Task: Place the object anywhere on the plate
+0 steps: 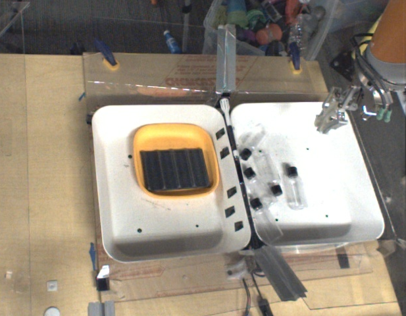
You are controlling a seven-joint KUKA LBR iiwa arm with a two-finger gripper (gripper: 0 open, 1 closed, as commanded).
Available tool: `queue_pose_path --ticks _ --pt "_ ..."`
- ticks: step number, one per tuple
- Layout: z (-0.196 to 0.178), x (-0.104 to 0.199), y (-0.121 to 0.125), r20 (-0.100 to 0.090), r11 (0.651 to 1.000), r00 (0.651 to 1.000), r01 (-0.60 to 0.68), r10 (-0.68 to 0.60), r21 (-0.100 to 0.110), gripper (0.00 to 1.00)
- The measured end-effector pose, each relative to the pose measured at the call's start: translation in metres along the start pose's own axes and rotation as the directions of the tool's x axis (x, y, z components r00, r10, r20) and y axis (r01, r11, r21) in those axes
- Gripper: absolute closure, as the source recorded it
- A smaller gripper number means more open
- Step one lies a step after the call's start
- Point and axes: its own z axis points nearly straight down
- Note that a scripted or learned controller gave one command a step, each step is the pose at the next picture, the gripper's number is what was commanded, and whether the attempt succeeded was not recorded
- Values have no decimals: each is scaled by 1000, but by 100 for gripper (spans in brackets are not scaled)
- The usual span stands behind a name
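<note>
So I'm at the very start here, nothing picked up yet. My gripper hangs over the back right corner of the right bin, and honestly I can't tell how it's set. The objects look like small clear vials with black caps, scattered along that bin's left side, a few hard against the divider. The orange plate with its dark ridged insert waits in the left bin. Next I'd need to drop onto one vial, and see-through plastic looks slippery

Robot lab: taped bench, white bins, toy crate.
</note>
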Motion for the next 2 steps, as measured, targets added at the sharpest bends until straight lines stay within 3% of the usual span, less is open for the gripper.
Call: queue_pose_path --ticks 1,2 --pt "-6 -12 -20 5 998 998 59 -59 1 100" --pt "-7 -16 -20 5 965 965 263 -263 1 100"
